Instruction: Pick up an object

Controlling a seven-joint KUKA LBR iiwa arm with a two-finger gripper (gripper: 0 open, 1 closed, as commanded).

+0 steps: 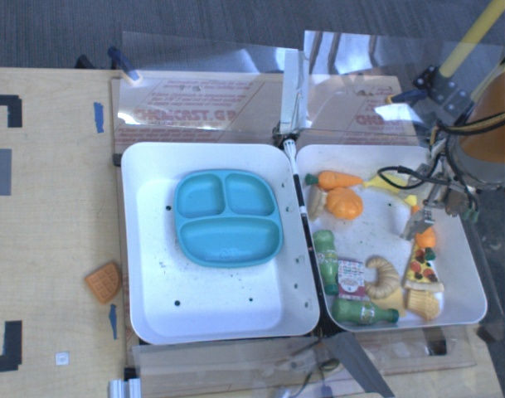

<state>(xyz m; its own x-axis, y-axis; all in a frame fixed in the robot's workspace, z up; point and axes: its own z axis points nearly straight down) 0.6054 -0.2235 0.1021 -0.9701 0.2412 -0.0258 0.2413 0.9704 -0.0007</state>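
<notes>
While the wooden bench (45,222) is bare over most of its left part, a small waffle-like toy (104,281) is seen lying on it just beside the left bin (152,172). A blue divided plate (228,218) is set in the middle of that bin, and dark specks are scattered over the white floor around it. In the right bin (468,288), a green bottle (325,255) lies along the left wall, with a carrot (339,179) and an orange fruit (345,205) near the far end. A small printed packet (350,274) is placed beside the bottle, a croissant (383,274) just right of it, and a second green bottle (364,311) along the near wall. A pizza slice (423,265) and a pale bread piece (425,303) are found by the right wall, the slice's tip touching a small orange object (425,238). The gripper (420,220) is lowered just above that orange object; whether its fingers are spread or closed cannot be told, and nothing is seen held between them.
</notes>
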